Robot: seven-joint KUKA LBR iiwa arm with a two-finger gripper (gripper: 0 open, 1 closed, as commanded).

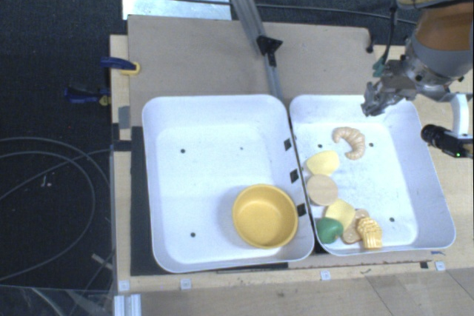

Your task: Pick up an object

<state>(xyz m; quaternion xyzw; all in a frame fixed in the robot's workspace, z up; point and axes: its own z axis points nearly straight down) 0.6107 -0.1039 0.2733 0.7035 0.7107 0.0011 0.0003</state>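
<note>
My gripper (375,103) hangs over the far edge of the right bin (422,181), above and to the right of a tan croissant-shaped piece (350,140). Nothing shows between its fingers. Lower in that bin lie a pale yellow piece (322,163), a beige round disc (322,190), another pale yellow piece (341,213), a green piece (329,230) and a yellow corn-like piece (369,232). A yellow bowl (264,215) sits in the left bin (185,181) near its front right corner.
A slanted grey pole (248,7) with a black clamp crosses the brown board behind the bins. The divider between the bins carries small black tabs (293,175). Blue and yellow clamps (111,78) sit at the bench's left edge.
</note>
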